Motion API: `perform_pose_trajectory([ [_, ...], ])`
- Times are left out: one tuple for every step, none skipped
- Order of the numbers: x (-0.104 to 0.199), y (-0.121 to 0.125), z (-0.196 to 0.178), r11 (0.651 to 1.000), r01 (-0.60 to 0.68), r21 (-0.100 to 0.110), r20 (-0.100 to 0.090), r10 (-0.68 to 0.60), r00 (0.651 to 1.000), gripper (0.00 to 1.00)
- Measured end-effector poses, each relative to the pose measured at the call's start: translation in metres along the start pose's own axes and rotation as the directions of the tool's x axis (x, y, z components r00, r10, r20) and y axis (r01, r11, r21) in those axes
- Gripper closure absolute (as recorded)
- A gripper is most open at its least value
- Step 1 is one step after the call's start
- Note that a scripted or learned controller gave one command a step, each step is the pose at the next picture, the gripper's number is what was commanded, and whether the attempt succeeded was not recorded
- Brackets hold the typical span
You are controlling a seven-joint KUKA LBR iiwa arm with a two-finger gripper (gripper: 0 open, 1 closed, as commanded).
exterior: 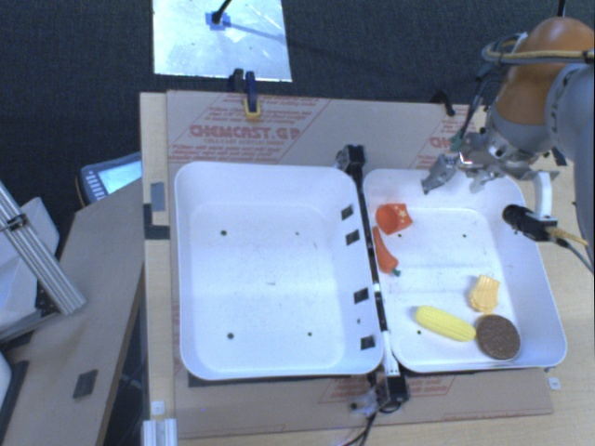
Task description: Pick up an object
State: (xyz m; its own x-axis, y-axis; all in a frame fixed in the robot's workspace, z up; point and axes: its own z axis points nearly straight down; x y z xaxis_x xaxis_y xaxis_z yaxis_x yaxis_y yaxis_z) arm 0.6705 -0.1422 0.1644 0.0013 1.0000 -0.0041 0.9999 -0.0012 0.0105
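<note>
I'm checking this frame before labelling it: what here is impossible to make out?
- Gripper, camera view: small and blurred against the bin rim, so finger state is unreadable.
- Arm: cut off by the right edge.
- Orange piece and carrot: too small to tell whether they touch.
- Brown disc: identity unclear.

Even, diffuse overhead lighting; both white bins (270, 277) render bright, nearly washed out, with faint soft shadows along their inner walls. A reflective metal sheet (221, 26) at the top shows mottled glare. The dark surrounding floor (65, 54) is underexposed. Focus is moderately soft throughout, with visible grain.
</note>
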Motion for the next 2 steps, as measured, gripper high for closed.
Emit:
perform_pose_trajectory([
  [0.056,-0.036,0.084,1.0,0.009,0.017,-0.007,-0.009,1.0,0.0],
  [0.014,-0.001,0.078,1.0,0.001,0.004,-0.002,-0.001,1.0,0.0],
])
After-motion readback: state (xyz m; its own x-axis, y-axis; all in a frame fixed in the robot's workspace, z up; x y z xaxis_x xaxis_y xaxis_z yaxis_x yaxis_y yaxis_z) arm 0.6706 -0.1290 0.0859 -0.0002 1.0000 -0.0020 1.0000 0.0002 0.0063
